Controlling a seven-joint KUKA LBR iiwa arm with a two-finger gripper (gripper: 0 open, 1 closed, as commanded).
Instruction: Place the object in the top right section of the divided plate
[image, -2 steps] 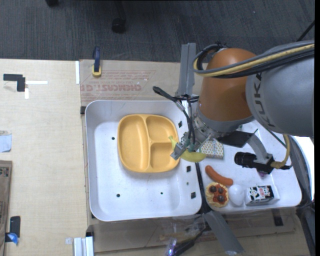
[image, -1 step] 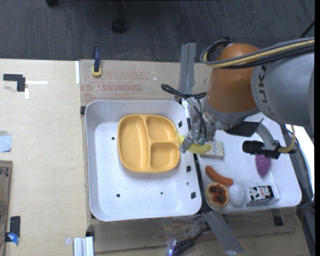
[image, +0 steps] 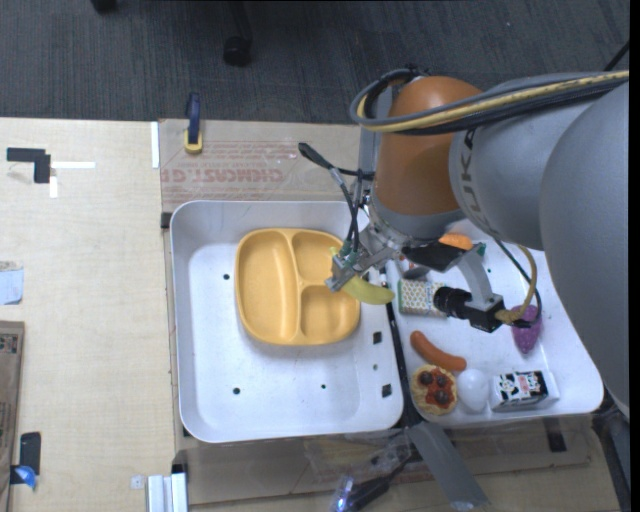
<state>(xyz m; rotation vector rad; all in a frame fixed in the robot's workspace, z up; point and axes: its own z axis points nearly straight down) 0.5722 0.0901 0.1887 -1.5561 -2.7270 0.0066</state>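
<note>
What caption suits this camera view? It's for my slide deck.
KUKA arm's gripper hovers at the yellow divided plate's right rim beside a yellow banana-like object, toy foods in the right bin.

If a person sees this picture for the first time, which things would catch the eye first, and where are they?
The big grey arm with its orange band reaches in from the right, and its gripper sits at the right rim of the yellow divided plate in the left bin, beside a small yellow object. In the right bin lie toy foods: a sausage, a small pizza and a milk carton.
</note>
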